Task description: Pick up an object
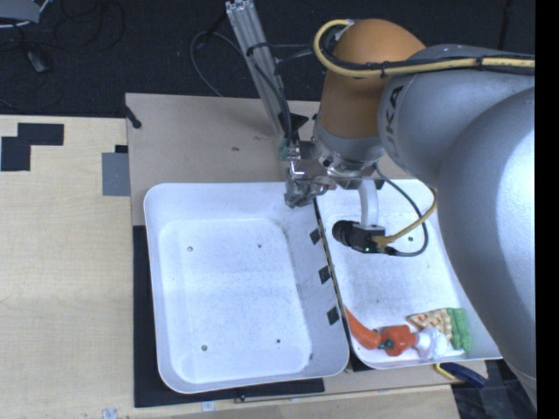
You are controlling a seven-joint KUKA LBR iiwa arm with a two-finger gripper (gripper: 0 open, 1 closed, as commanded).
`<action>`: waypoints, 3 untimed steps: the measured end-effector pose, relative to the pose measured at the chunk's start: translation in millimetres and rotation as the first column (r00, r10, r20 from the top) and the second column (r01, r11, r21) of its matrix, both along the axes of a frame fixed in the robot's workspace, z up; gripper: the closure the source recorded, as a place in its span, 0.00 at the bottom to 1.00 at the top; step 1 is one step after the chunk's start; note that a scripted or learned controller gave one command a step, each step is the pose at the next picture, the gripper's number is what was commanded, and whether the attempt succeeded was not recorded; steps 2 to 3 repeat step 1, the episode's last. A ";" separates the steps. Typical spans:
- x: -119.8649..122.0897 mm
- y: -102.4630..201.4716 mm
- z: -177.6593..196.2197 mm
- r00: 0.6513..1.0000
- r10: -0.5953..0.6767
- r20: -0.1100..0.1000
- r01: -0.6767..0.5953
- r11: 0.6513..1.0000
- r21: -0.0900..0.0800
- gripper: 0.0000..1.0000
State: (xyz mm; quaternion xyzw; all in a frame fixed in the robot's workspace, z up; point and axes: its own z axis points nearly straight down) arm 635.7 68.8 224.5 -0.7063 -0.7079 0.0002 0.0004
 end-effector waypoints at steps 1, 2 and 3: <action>-0.3 -0.8 0.4 1.000 -0.001 0.000 0.001 1.000 -0.001 0.00; -0.3 -0.8 0.4 1.000 -0.001 0.000 0.001 1.000 -0.001 0.00; -0.3 -0.8 0.4 1.000 -0.001 0.000 0.001 1.000 -0.001 0.00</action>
